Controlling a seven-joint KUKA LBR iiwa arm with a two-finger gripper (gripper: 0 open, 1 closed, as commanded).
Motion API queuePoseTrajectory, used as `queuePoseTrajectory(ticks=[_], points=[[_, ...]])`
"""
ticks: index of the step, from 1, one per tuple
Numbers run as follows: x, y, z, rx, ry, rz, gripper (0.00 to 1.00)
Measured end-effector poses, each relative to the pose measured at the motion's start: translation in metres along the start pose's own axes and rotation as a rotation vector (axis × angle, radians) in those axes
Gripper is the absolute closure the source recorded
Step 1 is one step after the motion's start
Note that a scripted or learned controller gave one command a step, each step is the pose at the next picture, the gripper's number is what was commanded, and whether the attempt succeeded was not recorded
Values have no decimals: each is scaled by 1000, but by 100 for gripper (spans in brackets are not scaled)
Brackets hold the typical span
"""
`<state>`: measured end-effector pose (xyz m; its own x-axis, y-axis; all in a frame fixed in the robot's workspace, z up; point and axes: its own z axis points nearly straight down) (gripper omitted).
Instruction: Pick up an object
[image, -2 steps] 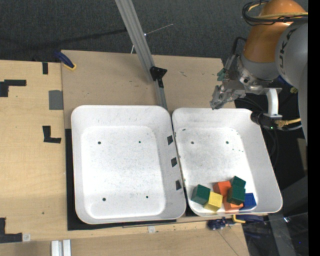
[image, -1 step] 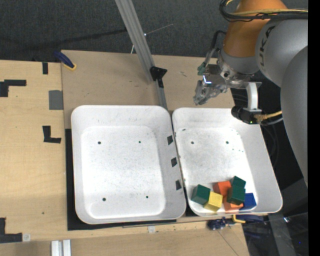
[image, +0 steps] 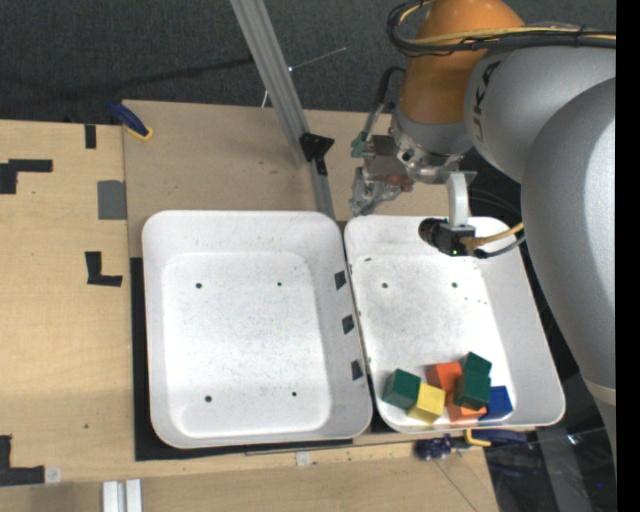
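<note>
1. The gripper (image: 368, 196) hangs above the far rim of the right bin (image: 535, 330), close to that bin's far-left corner and just beside the gap between the two bins. Whether it is released or clenched I cannot tell; it is small and dark against the bench, and nothing can be made out in it.
2. A slanted metal rail (image: 285, 90) runs down from the top of the view and ends just left of the gripper, so that side is tight. The grey arm (image: 560, 130) with its orange band (image: 445, 60) fills the upper right.
3. A small black fitting with a yellow cable (image: 450, 236) sits over the far edge of the right bin, just right of the gripper.
4. Most of the right bin's floor, from the far rim to past the middle, is bare white, giving open room beneath and in front of the gripper.
5. The left bin (image: 160, 300) lies alongside, its right rim touching or nearly touching the right bin's left rim.
6. The blocks (image: 450, 388) are a tight cluster of small cubes: a green block (image: 403, 387), a yellow block (image: 430, 401), an orange block (image: 446, 376), a dark green block (image: 476, 374) and a blue block (image: 498, 401), touching or overlapping one another.
7. The cluster lies in the right bin's near corner, close to the near rim, well apart from the gripper at the opposite end of the same bin.
</note>
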<state>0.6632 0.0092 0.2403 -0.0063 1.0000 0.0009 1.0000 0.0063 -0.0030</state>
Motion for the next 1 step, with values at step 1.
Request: queuePoseTrajectory(ticks=[1], points=[[55,6,-7,-3,1,-1,100]])
